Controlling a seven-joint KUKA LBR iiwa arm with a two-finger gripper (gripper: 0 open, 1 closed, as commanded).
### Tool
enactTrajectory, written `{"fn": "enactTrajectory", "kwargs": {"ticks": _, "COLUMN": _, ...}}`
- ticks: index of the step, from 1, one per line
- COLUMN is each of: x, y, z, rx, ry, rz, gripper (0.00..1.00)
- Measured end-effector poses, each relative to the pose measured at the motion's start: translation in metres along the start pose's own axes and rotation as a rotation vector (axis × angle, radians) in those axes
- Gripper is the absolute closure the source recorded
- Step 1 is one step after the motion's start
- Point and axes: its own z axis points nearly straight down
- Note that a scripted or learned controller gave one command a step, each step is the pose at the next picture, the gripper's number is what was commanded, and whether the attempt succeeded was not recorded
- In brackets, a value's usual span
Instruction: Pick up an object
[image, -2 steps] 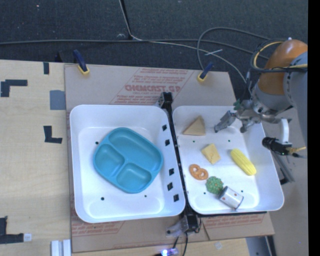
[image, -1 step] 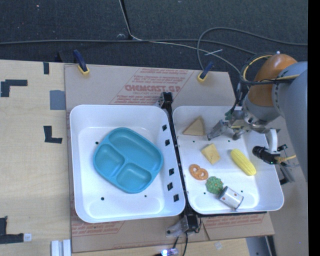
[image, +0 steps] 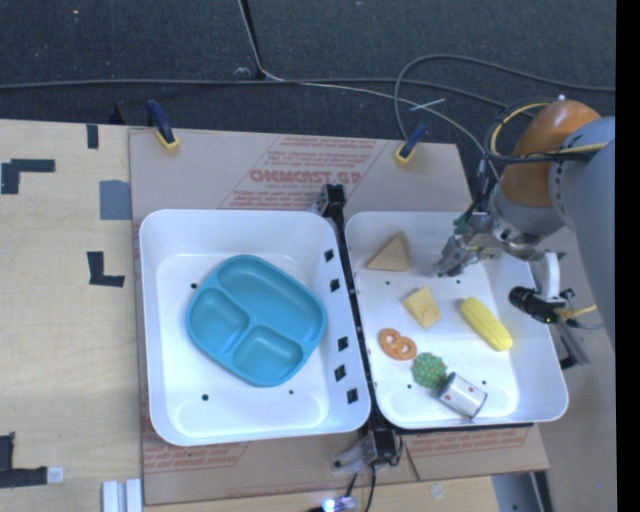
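The right bin (image: 530, 400) holds a tan wedge (image: 391, 254), a yellow cheese block (image: 422, 307), a corn cob (image: 486, 323), an orange pretzel (image: 397, 345), a green broccoli piece (image: 429, 369) and a small silver can (image: 461, 394). My gripper (image: 452, 262) hangs over the bin's upper right part, pointing down to the left, between the wedge and the corn cob. Nothing shows between its fingers. The grey arm with the orange band (image: 535, 150) comes in from the right.
The left bin (image: 165, 400) carries a blue sectioned plate (image: 256, 318). A black divider (image: 342, 300) runs between the bins. Cables (image: 430, 80) loop behind the right bin, and two clamps (image: 160, 125) hold the cardboard underlay.
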Motion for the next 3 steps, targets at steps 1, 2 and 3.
{"fn": "enactTrajectory", "kwargs": {"ticks": 1, "x": 0.003, "y": -0.009, "z": -0.054, "rx": -0.004, "ry": 0.001, "rz": 0.003, "gripper": 1.00}}
{"fn": "enactTrajectory", "kwargs": {"ticks": 2, "x": -0.003, "y": -0.007, "z": -0.098, "rx": -0.004, "ry": 0.001, "rz": 0.003, "gripper": 1.00}}
{"fn": "enactTrajectory", "kwargs": {"ticks": 3, "x": -0.009, "y": 0.002, "z": -0.150, "rx": -0.005, "ry": 0.000, "rz": 0.002, "gripper": 1.00}}
